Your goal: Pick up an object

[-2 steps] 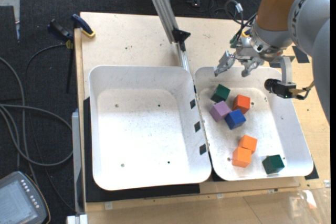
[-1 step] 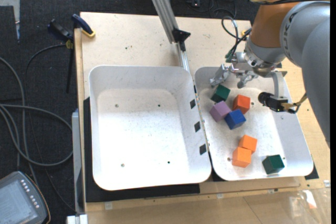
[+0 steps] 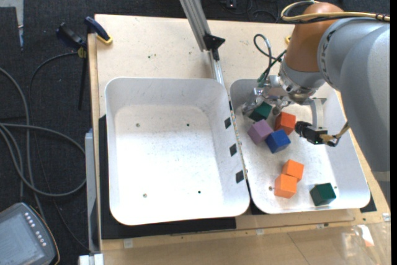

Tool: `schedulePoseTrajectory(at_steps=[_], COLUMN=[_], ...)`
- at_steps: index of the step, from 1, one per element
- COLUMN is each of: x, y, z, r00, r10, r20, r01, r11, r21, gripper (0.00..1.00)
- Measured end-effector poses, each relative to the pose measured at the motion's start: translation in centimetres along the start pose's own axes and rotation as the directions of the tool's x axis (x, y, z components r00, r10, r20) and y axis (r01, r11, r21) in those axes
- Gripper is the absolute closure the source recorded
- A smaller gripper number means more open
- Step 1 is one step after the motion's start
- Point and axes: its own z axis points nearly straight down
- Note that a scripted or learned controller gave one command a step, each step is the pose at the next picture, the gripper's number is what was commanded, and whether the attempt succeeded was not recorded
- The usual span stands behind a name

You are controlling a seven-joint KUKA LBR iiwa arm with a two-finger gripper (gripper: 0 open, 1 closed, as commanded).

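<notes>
Your surface (image 3: 155, 40) carries two white bins: the left bin (image 3: 167, 152) and the right bin (image 3: 347, 158), where the arm (image 3: 347, 53) reaches down at the far end. The claw (image 3: 268, 98) sits right over a green cube (image 3: 260, 111); you cannot tell its state. Just nearer lie purple (image 3: 260, 131), blue (image 3: 278, 141) and orange (image 3: 286, 121) cubes, with two orange cubes (image 3: 289, 178) and a dark green one (image 3: 322, 193) well apart toward the near rim.
</notes>
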Motion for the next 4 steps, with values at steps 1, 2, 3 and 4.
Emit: schedulePoseTrajectory(at_steps=[1,2,3,4], x=[0.0,-0.1,-0.1,4.3], y=[0.2,0.4,0.5,-2.6], z=[-1.4,-7.8,-13.2,-14.2], r00=[1.000,1.000,1.000,1.000], r10=[0.000,-0.001,-0.002,-0.008], r20=[0.001,0.001,0.001,-0.002], r01=[0.000,0.001,0.002,0.008], r11=[1.000,1.000,1.000,1.000], r21=[-0.006,-0.011,-0.013,-0.005], gripper=[1.00,1.00,1.00,1.00])
